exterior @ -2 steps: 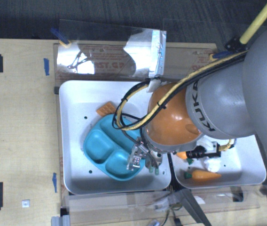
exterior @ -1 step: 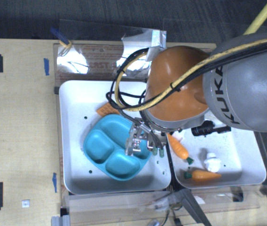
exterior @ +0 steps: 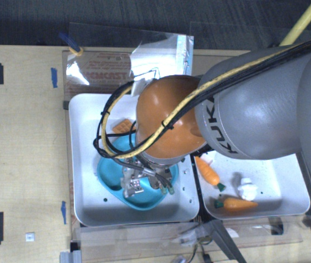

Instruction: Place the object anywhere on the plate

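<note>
While the claw (exterior: 136,186) hangs over the blue plate (exterior: 111,182), two carrots (exterior: 207,171) alongside.

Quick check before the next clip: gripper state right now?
Gripper: cannot be told; it hangs over the blue plate in the left bin, wrist blocking the view.

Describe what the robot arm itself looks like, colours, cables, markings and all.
The arm is smooth grey, with black KUKA lettering on its shell. A glossy orange band sits above the wrist. Yellow and black cables loop beside it, and the metal gripper hangs below.
</note>
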Available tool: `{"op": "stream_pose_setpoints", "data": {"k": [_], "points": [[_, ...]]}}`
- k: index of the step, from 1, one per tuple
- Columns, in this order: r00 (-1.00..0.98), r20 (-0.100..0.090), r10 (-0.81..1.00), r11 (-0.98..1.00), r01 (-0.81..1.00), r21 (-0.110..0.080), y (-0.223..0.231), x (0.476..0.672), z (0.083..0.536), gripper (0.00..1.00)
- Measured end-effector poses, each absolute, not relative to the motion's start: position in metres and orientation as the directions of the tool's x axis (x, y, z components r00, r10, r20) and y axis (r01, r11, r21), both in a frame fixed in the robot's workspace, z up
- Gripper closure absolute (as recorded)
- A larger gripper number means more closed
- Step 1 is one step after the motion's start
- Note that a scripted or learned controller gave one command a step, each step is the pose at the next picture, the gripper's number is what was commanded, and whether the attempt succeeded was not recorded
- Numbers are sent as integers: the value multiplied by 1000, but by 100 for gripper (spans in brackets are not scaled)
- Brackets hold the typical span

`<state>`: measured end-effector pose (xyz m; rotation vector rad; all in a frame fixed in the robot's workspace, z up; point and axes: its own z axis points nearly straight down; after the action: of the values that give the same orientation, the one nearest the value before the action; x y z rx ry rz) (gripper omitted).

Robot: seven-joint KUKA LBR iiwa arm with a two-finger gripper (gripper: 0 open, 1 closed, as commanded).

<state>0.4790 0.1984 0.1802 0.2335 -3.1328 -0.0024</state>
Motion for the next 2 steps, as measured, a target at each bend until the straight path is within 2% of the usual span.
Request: {"op": "stream_pose_setpoints", "data": {"k": [1,2], "points": [[-990,0,-144,990,-144,1,114,491,108,100],[-976,-9,-217,976,-217,0,83,542,188,100]]}}
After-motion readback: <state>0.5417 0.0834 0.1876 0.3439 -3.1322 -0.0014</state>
